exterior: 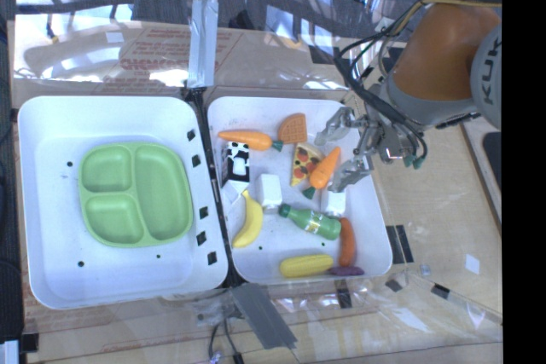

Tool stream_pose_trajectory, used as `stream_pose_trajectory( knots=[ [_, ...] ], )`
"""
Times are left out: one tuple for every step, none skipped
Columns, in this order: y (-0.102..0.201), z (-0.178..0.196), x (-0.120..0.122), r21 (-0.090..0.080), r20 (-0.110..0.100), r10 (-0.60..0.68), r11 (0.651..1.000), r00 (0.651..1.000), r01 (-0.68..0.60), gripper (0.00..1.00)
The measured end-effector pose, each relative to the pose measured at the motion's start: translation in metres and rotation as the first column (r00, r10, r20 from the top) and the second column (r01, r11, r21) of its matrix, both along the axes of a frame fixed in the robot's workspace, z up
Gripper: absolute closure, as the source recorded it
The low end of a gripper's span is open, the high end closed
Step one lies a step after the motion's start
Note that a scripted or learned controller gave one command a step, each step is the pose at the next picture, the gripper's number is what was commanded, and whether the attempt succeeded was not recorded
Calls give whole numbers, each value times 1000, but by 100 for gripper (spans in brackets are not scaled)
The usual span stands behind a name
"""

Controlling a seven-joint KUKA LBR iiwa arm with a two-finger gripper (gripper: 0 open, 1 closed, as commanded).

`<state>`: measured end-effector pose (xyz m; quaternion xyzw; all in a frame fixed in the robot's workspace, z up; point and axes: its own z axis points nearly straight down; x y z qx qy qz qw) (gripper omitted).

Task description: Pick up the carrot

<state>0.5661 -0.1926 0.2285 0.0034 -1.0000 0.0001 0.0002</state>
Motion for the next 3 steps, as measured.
stream_pose_trajectory(
  knots=[
    [-15, -108, 26, 4, -5, 210, 978, 978, -210, 0],
    [-15, -137, 46, 0, 2, 311, 950, 950, -311, 0],
    [-1, -137, 48, 2, 0, 275, 962, 962, -275, 0]
  ],
)
